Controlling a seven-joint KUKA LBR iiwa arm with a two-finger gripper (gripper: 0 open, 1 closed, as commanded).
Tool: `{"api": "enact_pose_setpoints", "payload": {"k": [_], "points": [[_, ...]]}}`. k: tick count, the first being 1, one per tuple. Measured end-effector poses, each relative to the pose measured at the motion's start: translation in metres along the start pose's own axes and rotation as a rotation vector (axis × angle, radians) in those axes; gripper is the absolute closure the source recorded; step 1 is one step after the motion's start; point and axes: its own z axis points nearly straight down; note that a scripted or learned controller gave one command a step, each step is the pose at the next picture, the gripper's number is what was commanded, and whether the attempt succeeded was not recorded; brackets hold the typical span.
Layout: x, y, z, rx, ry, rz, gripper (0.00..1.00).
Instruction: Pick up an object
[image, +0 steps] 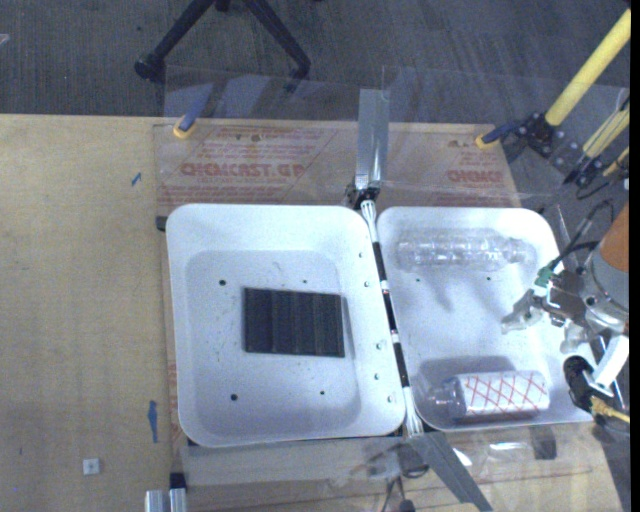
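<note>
Two shallow white bins are sitting side by side on a wooden bench (80, 300), and the arm (612, 290) is reaching in from the right, its gripper (528, 310) hanging over the right-hand edge of the right bin (470, 340). Whether the claw is wide or narrow cannot be told, as the metal parts at the wrist are blurring together. Nothing is showing between them. A clear plastic bottle (462, 250) is lying near the far wall of the right bin, its long axis running left to right across the bin and its narrower end pointing right, towards the arm. A second bottle with a red-and-white checked label (498, 393) is lying near the front wall of the same bin, also stretched left to right and tilting slightly, its dark cap end pointing left. The two bottles are lying well apart, with bare white floor between them, and the gripper is hovering to the right of that gap, nearer the checked one's level than the clear one's. In the left bin (200, 250) a dark ribbed rectangular block (294, 322) is lying flat in the middle, its longer side running left to right, square to the bin walls.
</note>
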Motion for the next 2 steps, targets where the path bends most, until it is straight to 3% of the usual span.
{"api": "enact_pose_setpoints", "payload": {"k": [1, 2], "points": [[-0.006, -0.007, 0.039, -0.001, -0.001, 0.033, 0.00], [0.076, -0.019, 0.089, -0.010, 0.001, -0.058, 0.00]]}}
